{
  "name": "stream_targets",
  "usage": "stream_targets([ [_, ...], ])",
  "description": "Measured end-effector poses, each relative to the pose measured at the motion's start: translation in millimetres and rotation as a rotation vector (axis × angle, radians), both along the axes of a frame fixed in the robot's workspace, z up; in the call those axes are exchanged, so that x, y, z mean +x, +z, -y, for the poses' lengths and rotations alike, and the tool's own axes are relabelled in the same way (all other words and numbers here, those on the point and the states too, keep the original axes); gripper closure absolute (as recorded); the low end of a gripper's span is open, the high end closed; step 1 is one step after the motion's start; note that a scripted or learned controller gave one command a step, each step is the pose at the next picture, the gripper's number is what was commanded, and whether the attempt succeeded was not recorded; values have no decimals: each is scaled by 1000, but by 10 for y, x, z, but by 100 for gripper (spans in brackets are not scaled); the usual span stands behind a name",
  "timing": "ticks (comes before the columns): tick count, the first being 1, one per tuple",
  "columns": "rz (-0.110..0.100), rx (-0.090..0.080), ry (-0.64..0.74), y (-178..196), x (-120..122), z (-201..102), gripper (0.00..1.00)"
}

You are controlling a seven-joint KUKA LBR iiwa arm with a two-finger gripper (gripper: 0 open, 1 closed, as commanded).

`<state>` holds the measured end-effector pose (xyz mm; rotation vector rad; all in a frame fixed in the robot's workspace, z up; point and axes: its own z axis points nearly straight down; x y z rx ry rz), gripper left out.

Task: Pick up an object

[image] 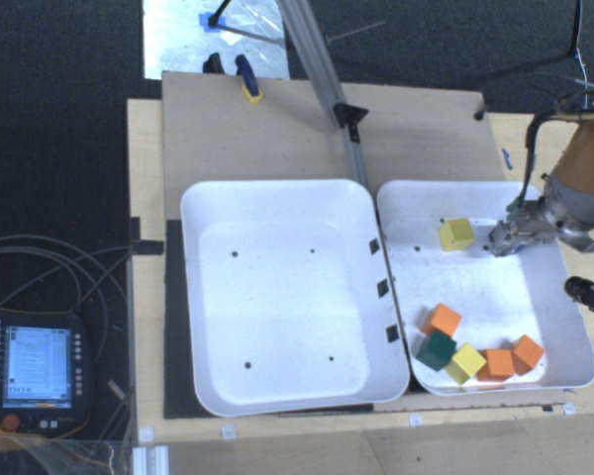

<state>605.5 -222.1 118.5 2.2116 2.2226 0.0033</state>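
A yellow cube [456, 234] lies alone in the upper part of the right bin [485, 295]. My gripper [503, 240] hangs just to its right, low over the bin floor, with a small gap between it and the cube. Nothing shows between the fingers. Along the bin's front edge sit an orange cube [442, 320], a dark green cube [437, 349], a second yellow cube [467, 362] and two more orange cubes [499, 364] [528, 352].
The left bin [282, 295] stands beside the right one, joined by black clips. A grey pole [317, 57] slants across the back of the bench. A teach pendant [35, 369] with cables lies on the floor at the left.
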Motion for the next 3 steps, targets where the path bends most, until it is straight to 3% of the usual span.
stream_targets([
  [2, 2, 0, 0, 1095, -62, 43, 100],
  [3, -2, 4, 6, 1223, -96, -529, 100],
])
